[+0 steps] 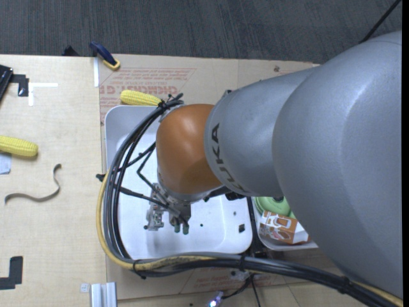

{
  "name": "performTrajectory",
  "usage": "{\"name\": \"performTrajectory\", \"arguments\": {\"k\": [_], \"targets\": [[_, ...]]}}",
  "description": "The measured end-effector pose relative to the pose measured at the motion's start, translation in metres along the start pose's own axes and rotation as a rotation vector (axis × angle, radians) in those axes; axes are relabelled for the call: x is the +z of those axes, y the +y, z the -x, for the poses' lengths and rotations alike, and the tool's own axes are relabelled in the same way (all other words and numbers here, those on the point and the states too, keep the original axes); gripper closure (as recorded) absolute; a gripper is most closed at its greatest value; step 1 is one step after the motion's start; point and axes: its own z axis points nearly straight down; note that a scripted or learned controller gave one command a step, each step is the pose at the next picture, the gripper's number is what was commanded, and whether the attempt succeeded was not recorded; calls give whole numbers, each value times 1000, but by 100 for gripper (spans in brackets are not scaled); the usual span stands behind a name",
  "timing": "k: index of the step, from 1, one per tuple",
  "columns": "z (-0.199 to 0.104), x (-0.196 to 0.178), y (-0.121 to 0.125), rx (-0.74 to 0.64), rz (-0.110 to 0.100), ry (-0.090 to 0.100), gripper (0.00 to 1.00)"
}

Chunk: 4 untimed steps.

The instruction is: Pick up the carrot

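The grey arm is nearest the camera, covering the right and middle; black letters "KUKA" run down its link, partly hidden. Below them its orange band leads down to the gripper, which hangs low over the white floor of the left bin. Whether its fingers are apart or together cannot be told from this angle, and nothing can be seen between them. Black cables loop from the wrist around the bin's left edge and along its front.

No carrot can be made out in the bins; much of both is hidden behind the arm. In the right bin lie a green thing and an orange-and-white carton, its print too small to read.

A cardboard sheet under the bins bears faint red print, unreadable. A corn cob lies at the left bin's far rim; another cob lies well to the left on the pale wooden worktop, near a curled grey strip. A blue-and-yellow clamp sits at the worktop's far edge. Beyond is dark grey carpet.
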Motion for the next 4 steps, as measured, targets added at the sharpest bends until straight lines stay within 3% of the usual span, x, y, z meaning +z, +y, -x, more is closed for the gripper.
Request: {"name": "performTrajectory", "arguments": {"k": [1, 2, 3, 4], "targets": [[2, 20, -22, -267, 1, 1, 100], [27, 23, -24, -580, 3, -3, 100], [15, 33, 3, -271, 2, 0, 100], [27, 23, -51, -494, 1, -1, 100]]}}
